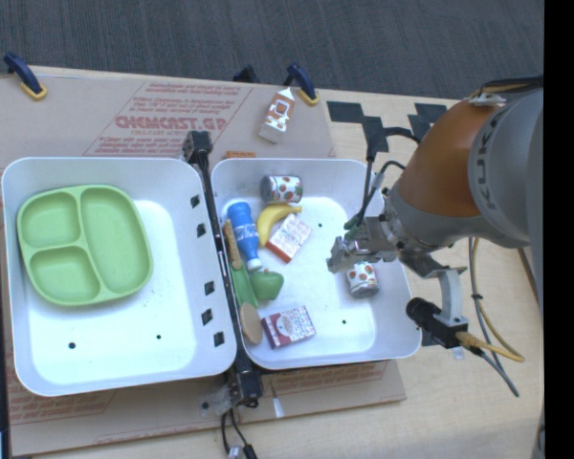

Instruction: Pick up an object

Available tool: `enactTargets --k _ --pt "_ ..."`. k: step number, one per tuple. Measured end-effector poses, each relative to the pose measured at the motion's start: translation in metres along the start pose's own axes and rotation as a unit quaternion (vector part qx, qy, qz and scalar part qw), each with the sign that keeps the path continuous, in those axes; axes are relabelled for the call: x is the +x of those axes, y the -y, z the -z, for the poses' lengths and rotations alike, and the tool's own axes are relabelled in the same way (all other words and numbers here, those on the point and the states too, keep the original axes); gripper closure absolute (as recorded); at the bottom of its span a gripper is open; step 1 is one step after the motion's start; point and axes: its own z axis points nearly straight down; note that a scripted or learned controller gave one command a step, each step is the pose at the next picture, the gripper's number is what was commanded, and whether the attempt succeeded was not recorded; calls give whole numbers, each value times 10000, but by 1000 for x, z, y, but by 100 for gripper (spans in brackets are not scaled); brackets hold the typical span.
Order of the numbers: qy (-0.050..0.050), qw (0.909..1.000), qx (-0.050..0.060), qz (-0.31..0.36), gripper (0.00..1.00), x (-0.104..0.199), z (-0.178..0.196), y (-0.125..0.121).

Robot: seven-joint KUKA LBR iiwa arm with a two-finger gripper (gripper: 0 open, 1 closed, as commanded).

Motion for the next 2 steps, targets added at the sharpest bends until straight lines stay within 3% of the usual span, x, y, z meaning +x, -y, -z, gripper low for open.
enactTargets --k 1,2 --pt "-3 10000 -5 -1 100 -62 1 28" --pt "7 10000 -29 6 100 -55 84 -14"
